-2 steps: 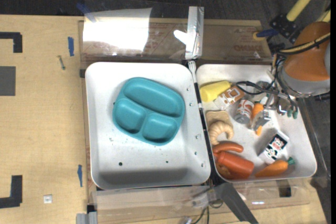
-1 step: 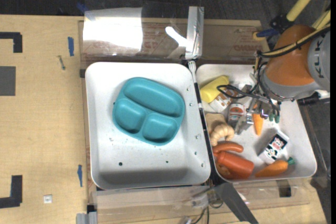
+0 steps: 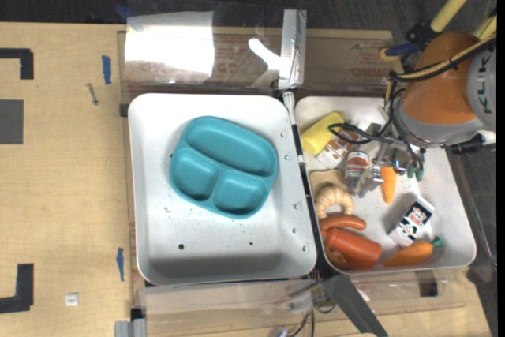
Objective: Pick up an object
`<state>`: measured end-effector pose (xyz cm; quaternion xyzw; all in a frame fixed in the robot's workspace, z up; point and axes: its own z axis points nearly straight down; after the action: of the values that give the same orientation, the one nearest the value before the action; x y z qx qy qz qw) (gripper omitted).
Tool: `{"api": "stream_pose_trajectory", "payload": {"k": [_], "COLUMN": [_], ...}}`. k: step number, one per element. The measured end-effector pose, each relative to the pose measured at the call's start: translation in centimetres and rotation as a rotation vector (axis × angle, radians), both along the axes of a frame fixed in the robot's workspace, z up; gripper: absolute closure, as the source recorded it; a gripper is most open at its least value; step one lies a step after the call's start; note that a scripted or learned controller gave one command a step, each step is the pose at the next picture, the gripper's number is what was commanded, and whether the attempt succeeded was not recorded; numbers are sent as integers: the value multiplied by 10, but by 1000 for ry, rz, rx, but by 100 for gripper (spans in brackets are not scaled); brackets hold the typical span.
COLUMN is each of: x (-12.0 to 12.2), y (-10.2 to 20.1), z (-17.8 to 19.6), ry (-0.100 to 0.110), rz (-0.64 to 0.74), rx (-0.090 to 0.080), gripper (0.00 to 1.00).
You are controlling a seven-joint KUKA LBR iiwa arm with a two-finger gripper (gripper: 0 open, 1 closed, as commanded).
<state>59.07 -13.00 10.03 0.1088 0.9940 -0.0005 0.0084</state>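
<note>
The right white bin [image 3: 461,233] holds a clutter of toy foods. A yellow block [image 3: 322,135] lies at its far left, and a beige ring [image 3: 334,198] sits below it. A red sausage [image 3: 344,222] and a red pepper [image 3: 353,247] rest at the near left. An orange carrot [image 3: 411,252] lies along the near wall beside a black-and-white box [image 3: 413,220]. A small orange piece [image 3: 388,185] stands mid-bin. My gripper [image 3: 368,168] hangs low over the bin's middle, just left of that orange piece, amid wires and metal parts.
The left white bin [image 3: 158,241] carries a teal divided plate [image 3: 223,165]. A clear plastic sheet and a taped strip [image 3: 292,51] stand behind the bins. The arm's orange band [image 3: 439,91] looms over the right bin's far right corner.
</note>
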Motion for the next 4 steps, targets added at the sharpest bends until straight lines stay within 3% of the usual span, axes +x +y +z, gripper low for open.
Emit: {"api": "stream_pose_trajectory", "payload": {"k": [1,2,3,4], "x": [7,62,-35,-34], "y": [20,57,25,27], "z": [155,147,114,115], "ry": [-3,8,15,13], "rz": [-30,47,26,29], "rx": [1,3,2,2], "gripper": [100,100,100,0]}}
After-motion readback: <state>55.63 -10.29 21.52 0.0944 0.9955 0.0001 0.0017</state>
